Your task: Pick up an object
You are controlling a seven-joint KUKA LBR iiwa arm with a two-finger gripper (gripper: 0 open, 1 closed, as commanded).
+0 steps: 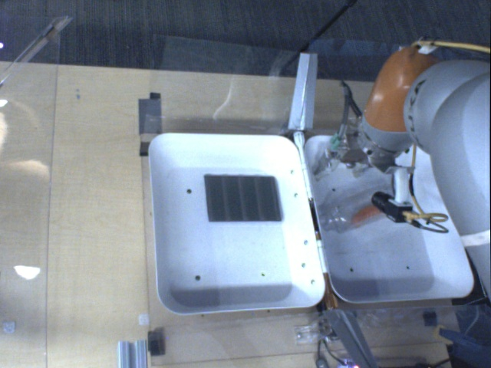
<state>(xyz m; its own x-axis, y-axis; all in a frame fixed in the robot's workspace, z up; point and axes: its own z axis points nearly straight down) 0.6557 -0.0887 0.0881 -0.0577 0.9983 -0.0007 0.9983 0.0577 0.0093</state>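
A dark grey ribbed rectangular pad (242, 198) lies flat in the middle of the left bin (173, 228). In the right bin (399, 271), a clear plastic item (335, 215) rests near the left wall. A small orange-red piece (364, 217) lies just to its right. My gripper (340, 155) is low over the far left corner of the right bin, behind the clear item and apart from it. Nothing shows between its tips.
The grey arm with its orange band (395, 90) covers the far right part of the right bin. A metal post (304, 90) stands behind the gap between the bins. A wooden bench (77, 205) surrounds them.
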